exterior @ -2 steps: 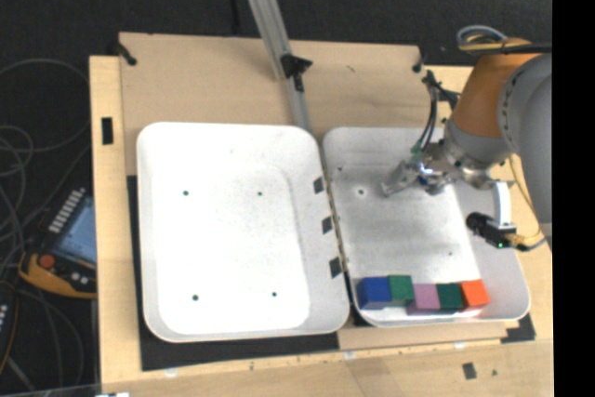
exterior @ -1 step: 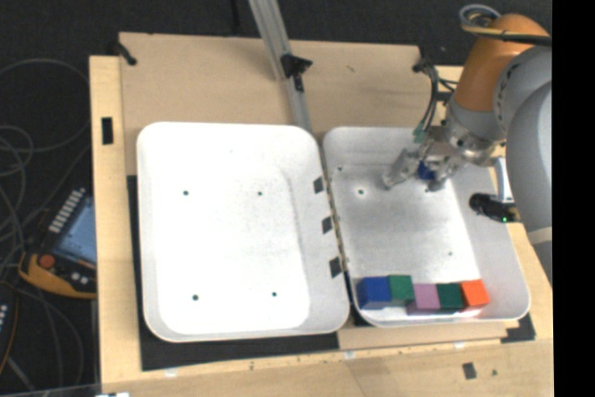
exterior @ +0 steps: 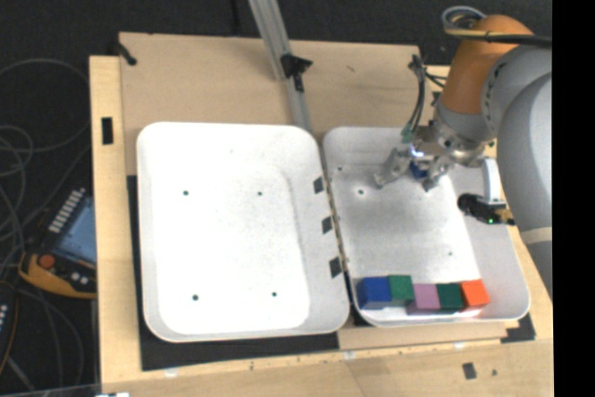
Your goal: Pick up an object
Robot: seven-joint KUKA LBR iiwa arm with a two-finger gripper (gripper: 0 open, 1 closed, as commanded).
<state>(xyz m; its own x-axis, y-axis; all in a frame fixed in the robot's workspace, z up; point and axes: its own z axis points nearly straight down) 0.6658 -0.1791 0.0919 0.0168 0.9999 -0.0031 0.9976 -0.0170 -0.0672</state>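
Over on the far left, off the bench, a tangle of dark cables (exterior: 28,116) loops across the black floor, and a handheld controller (exterior: 63,242) with an orange grip and a bluish screen lies beside the bench edge. The wooden bench (exterior: 204,79) carries 2 shallow white bins side by side. The left bin (exterior: 223,228) shows just a few small dark specks on its floor. A grey metal pole (exterior: 270,14) slants down from the top of the view to the strip between the bins, where small black clips sit along the seam.

The right bin (exterior: 409,228) holds 5 small blocks in a row touching one another along its near wall: a blue block (exterior: 374,291), a green block (exterior: 401,287), a purple block (exterior: 426,297), a dark green block (exterior: 451,296) and an orange block (exterior: 475,293). All 5 rest on the bin floor, well apart from the tool.

The gripper (exterior: 406,176) hangs over the far part of the right bin, below the orange band (exterior: 474,60) of the arm, which comes in from the right as a big grey mass. Its 2 fingers are spread apart, 1 tip pointing left toward the bin's middle and the other nearer the wrist, with nothing between them.
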